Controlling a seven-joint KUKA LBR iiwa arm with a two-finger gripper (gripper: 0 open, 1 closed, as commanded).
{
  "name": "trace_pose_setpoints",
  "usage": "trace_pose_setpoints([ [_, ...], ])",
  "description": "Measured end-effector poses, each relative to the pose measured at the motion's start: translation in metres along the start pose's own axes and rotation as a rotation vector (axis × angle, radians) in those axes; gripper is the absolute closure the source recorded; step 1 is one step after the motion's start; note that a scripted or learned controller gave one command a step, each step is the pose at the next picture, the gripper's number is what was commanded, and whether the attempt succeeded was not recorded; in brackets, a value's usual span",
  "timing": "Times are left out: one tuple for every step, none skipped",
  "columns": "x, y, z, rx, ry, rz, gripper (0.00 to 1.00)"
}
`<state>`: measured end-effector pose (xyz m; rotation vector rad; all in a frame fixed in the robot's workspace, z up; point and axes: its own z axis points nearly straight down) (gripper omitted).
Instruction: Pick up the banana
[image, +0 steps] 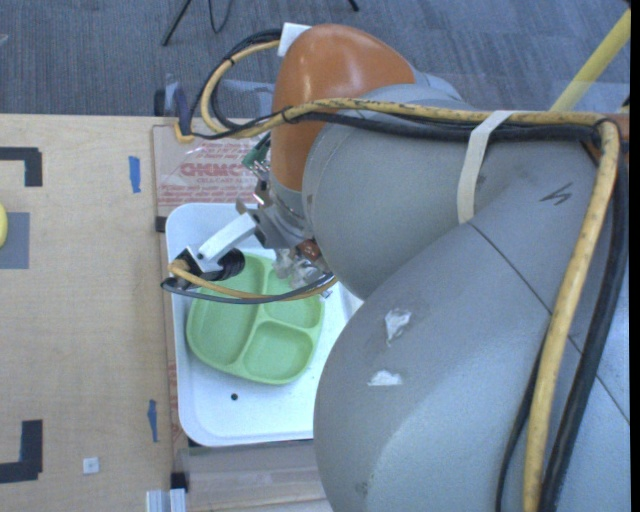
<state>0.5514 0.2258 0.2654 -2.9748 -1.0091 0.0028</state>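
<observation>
Camera view. Arm: grey, orange band, covering most of the right bin. Gripper: low over a green divided plate lying in that bin; whether it is open or closed, or has anything, cannot be told. Yellow cable: looped across the plate's upper edge. Banana: place cannot be told, probably under the arm. Handling, by judgement: light, soft, easily bruised, smooth curved skin; best taken across the middle, crosswise, with gentle pressure.

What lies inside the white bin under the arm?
A green divided tray sits in the white bin. The grey arm covers the bin's right part, hiding anything there.
</observation>
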Motion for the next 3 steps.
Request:
trace_pose_setpoints([
  [0.037,0.049,0.084,0.002,-0.011,0.076,1.0],
  [-0.058,-0.043,0.166,0.0,0.001,0.086,1.0],
  [0.009,0.008,0.15,0.004,-0.007,0.293,1.0],
])
